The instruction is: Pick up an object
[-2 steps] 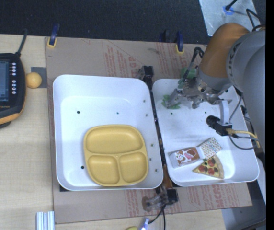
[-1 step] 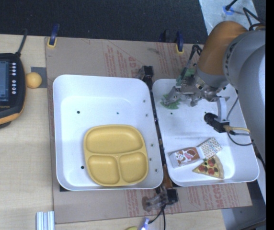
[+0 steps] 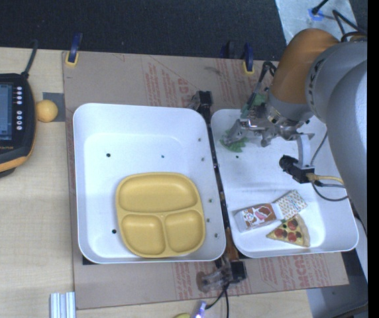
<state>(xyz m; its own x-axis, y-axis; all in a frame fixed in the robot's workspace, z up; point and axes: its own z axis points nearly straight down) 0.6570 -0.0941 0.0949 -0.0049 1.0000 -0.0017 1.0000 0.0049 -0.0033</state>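
Observation:
In the far left corner of the right bin (image 3: 335,244), my gripper (image 3: 244,131) hangs low on the grey arm with the orange band. A small green leafy object (image 3: 232,141) lies right at its tip, touching or nearly touching it; I cannot tell whether it is gripped. Toward the near side of the same bin lie a small red-and-white box (image 3: 254,217), a patterned packet (image 3: 290,204) and a toy pizza slice (image 3: 289,232).
The left bin (image 3: 110,131) holds a yellow divided plate (image 3: 160,212). A handheld control pendant (image 3: 0,121) and an orange ball (image 3: 46,110) sit on the bench at the left. Black cables and a connector (image 3: 295,169) trail from the arm over the right bin.

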